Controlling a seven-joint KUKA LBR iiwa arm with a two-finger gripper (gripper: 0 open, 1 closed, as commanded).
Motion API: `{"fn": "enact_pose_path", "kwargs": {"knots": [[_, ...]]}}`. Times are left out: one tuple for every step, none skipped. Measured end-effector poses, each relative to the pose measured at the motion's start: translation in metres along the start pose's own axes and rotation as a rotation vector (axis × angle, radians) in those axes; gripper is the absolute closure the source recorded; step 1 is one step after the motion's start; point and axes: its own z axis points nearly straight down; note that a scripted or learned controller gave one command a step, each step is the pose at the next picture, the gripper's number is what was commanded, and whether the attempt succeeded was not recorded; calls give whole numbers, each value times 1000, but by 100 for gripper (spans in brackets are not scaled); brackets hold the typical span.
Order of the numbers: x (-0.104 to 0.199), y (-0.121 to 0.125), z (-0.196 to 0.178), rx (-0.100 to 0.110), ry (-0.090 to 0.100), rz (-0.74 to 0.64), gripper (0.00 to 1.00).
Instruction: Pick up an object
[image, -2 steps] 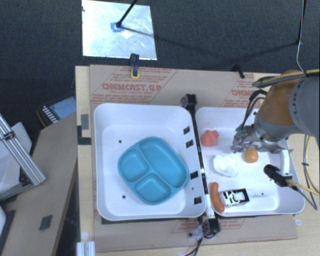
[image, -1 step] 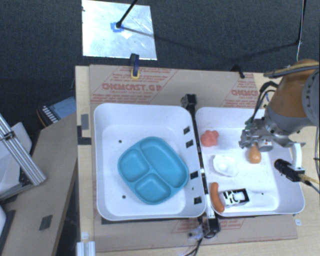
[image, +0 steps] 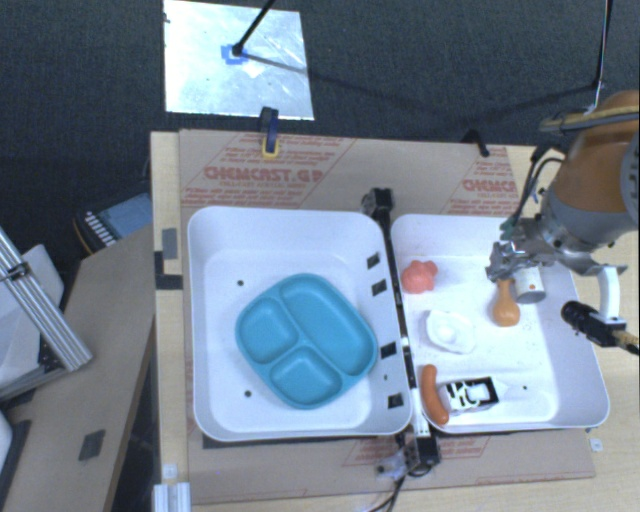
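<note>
Gripper (image: 512, 272): right of frame, over right bin (image: 575, 400) — finger spread impossible to tell.
Orange piece (image: 506, 306): directly under gripper — contact unclear.
Blue tray (image: 305, 340): left bin (image: 215, 300), center-left.

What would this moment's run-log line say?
pincer: over right white bin | nearest: orange-brown elongated toy | grasp: unconfirmed | blue divided plastic tray: left white bin

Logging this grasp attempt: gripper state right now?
Gripper: cannot tell whether it is open or shut. It sits over the right bin, right at the top end of an orange-brown object; a hold cannot be confirmed.
</note>
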Motion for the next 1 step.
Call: {"fn": "enact_pose_path", "kwargs": {"knots": [[0, 2, -34, 0, 0, 0, 100]]}}
